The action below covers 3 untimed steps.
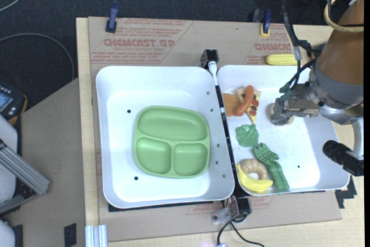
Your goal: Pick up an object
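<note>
The right bin (306,176) holds several toy foods. A hot dog in a bun (245,101) lies at its upper left. Below it sit a green leafy piece (247,135) and a green stalk (274,166), with a doughnut (253,168) and a yellow banana (255,184) at the front left corner. My gripper (281,115) hangs low over the right bin's middle, just right of the hot dog, pointing down. I see nothing between its fingers.
The left bin (115,95) carries a green divided plate (172,141). A black divider strip (221,107) runs between the bins. A yellow item (280,59) lies on the cardboard behind the right bin. Blue clamps (112,18) hold the board's back edge.
</note>
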Available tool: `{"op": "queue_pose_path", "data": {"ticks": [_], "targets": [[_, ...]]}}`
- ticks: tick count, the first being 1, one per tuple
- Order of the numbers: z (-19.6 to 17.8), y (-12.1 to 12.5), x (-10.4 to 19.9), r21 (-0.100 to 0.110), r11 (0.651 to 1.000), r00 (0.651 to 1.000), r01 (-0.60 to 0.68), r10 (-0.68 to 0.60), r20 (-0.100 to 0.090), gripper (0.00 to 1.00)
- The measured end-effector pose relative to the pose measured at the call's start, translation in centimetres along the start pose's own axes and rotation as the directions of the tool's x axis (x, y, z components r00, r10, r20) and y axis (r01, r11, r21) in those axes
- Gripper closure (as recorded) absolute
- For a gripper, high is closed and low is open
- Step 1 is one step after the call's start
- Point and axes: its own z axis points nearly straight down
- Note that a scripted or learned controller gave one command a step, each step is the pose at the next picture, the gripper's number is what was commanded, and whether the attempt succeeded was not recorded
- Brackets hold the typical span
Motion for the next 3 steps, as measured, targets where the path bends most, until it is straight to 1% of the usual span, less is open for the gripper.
{"op": "queue_pose_path", "data": {"ticks": [1, 2, 3], "targets": [[1.8, -0.3, 6.1, 0.021, 1.0, 1.0, -0.001, 0.001, -0.002, 1.0], [6.2, -0.4, 9.9, 0.026, 1.0, 1.0, -0.004, 0.004, -0.001, 1.0], [-14.2, 0.3, 13.1, 0.0, 1.0, 1.0, -0.003, 0.003, -0.005, 1.0]]}}
